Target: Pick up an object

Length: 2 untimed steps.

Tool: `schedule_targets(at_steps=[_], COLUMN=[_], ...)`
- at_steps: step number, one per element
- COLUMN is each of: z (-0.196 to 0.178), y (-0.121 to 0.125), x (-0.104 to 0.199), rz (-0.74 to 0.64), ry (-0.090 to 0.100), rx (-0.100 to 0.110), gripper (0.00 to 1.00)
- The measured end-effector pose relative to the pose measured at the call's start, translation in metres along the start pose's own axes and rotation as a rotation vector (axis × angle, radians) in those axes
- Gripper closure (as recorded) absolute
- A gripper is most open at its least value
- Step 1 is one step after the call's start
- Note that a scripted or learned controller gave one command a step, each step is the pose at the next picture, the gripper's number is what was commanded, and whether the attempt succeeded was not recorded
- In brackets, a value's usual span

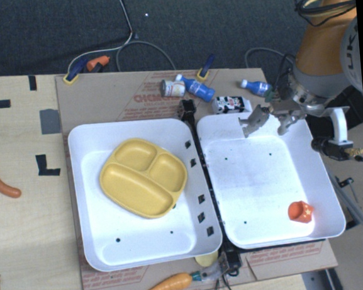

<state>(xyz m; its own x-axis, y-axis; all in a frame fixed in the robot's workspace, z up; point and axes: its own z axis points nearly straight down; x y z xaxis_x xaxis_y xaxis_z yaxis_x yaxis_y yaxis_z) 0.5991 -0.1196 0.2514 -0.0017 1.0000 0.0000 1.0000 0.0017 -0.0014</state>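
Orange carrot (170, 283) below the bins — fingers (253, 123) spread wide, empty, over right bin's (274, 234) far edge.

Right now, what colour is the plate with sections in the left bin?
Yellow. The divided plate shows best in the camera view.

A yellow divided plate (144, 176) with three compartments lies flat in the left bin (83, 143), turned at an angle, a little toward the bin's far side. A small orange-red object (300, 211), lumpy and rounded, too small to identify, rests on the floor of the right bin (259, 166) near its near right corner, well apart from the plate. Both sit alone in their bins, and nothing touches either of them.
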Motion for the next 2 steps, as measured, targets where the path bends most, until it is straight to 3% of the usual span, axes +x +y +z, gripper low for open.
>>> schedule_targets(at_steps=[1,2], z=[0.025,0.096], y=[-0.051,-0.050], x=[-0.085,-0.103], rz=[0.010,0.003], ry=[-0.003,0.000], rx=[0.003,0.006], gripper=[0.00,0.00])
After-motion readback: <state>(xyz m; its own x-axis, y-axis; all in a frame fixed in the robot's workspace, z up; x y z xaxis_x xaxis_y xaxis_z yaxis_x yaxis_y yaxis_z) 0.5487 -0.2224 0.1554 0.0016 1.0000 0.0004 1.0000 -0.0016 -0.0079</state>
